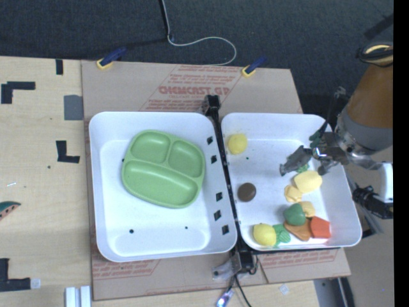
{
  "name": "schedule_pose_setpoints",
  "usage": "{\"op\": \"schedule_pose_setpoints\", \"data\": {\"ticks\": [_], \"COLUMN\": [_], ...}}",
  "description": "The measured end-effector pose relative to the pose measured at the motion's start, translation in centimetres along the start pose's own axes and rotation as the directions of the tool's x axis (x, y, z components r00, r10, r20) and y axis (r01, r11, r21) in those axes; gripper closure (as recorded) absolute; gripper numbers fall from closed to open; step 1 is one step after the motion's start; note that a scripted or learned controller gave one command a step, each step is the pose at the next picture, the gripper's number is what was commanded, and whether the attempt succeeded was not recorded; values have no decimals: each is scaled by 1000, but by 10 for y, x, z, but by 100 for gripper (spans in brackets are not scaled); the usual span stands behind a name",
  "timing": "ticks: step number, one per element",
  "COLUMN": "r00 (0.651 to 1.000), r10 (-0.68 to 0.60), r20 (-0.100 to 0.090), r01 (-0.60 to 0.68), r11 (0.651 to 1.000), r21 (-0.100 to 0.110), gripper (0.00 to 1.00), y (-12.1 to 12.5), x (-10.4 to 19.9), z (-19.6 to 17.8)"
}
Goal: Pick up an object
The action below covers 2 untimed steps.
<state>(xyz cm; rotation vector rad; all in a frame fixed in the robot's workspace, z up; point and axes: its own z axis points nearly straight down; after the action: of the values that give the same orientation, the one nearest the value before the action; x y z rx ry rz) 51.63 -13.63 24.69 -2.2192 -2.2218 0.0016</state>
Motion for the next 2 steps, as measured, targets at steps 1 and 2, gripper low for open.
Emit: {"op": "schedule_pose_setpoints", "data": {"ticks": [1, 2], "r00": [1000, 1000], "r10": [-1, -1], "r20": [4, 2], "r01": [1, 1], "r11": [1000, 1000], "r21": [-18, -2], "gripper": [0, 100], "y": [-11, -12], "x": [3, 3], "z": [-150, -150]}}
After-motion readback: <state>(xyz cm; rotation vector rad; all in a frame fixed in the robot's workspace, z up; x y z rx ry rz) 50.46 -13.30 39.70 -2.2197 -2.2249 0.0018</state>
